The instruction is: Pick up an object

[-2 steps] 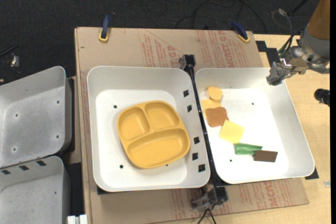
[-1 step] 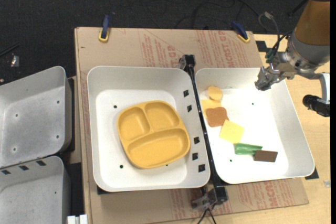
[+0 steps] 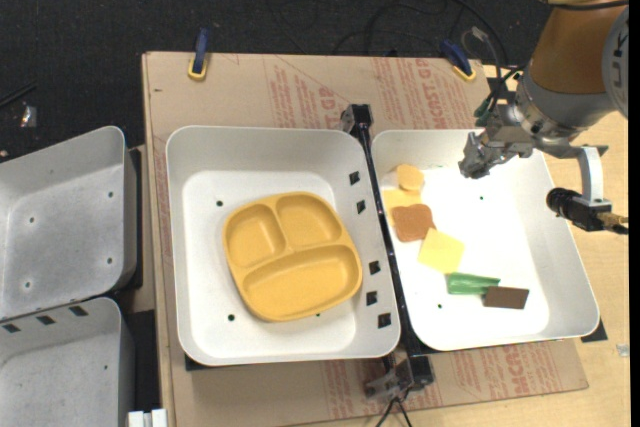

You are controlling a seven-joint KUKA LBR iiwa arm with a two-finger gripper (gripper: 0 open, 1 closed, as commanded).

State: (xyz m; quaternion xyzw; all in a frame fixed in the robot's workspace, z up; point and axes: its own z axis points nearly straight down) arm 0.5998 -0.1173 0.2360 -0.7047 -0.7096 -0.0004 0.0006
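The dark two-finger tool point(image 3: 478, 161) hangs over the right white plastic bin's point(image 3: 520, 315) far edge; I can't tell how wide it stands, and nothing shows in it. Candidates sit left of it, near the divider: a round orange disc point(image 3: 410, 178), brown slab point(image 3: 412, 222), yellow square point(image 3: 440, 251), green stick point(image 3: 470, 283), dark brown bar point(image 3: 505, 297). All flat, thin, tricky to pinch. The yellow sectioned tray point(image 3: 292, 255) fills the left bin point(image 3: 200, 165).

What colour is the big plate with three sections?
The divided plate is yellow-orange, seen in the camera view, lying in the left bin.
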